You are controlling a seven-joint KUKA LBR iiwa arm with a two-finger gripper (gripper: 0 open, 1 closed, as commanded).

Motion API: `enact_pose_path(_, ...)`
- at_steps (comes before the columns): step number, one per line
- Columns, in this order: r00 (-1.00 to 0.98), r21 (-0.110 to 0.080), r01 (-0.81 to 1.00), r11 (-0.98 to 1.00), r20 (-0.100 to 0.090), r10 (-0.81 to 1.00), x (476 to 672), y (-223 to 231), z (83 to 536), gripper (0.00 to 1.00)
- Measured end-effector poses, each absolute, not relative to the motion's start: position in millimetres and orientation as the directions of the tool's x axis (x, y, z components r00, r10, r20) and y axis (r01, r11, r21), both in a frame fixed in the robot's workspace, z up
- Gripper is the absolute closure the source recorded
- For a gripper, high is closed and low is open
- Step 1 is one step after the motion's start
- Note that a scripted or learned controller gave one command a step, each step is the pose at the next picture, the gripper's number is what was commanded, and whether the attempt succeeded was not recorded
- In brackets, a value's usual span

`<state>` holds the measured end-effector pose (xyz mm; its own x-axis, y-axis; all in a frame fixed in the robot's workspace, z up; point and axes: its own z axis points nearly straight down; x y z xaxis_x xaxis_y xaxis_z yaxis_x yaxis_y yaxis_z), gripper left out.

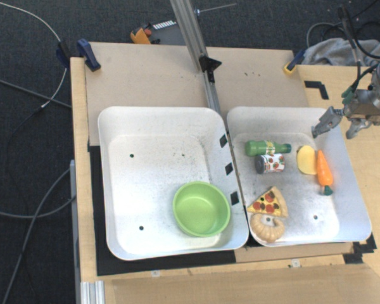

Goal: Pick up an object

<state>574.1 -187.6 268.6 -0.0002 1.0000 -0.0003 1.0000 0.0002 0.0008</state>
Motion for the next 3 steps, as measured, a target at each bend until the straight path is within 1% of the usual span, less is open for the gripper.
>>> enact_pose_path(1,0.0,-0.003,1.0,0.0,0.001,1.0,565.5,-193.4,218.1,0.0)
enact_pose_path(2,-0.001,-0.004,1.0,0.001,0.001,1.0,571.9,-189.8,158.8,0.0)
enact_pose_path(3,-0.001,-0.004,1.0,0.001,0.001,1.0,570.9,-179.7,109.9,0.0)
